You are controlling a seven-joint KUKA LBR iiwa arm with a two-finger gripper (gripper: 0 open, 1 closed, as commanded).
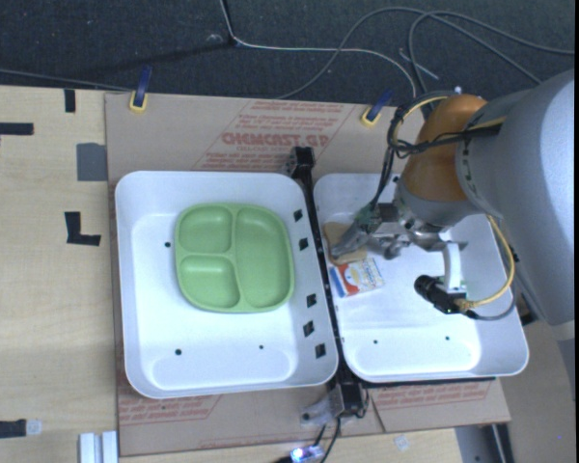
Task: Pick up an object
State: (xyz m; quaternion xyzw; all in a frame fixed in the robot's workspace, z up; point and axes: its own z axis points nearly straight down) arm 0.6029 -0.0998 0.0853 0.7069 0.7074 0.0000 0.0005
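Two white bins are sitting on a cardboard sheet; the gripper is hovering over the right bin, grip unclear.

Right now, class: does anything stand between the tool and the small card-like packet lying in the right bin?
Nothing visible does. The tool sits low over the right bin, right at the upper edge of the packet, with no other item between them. The green plate lies apart in the left bin.
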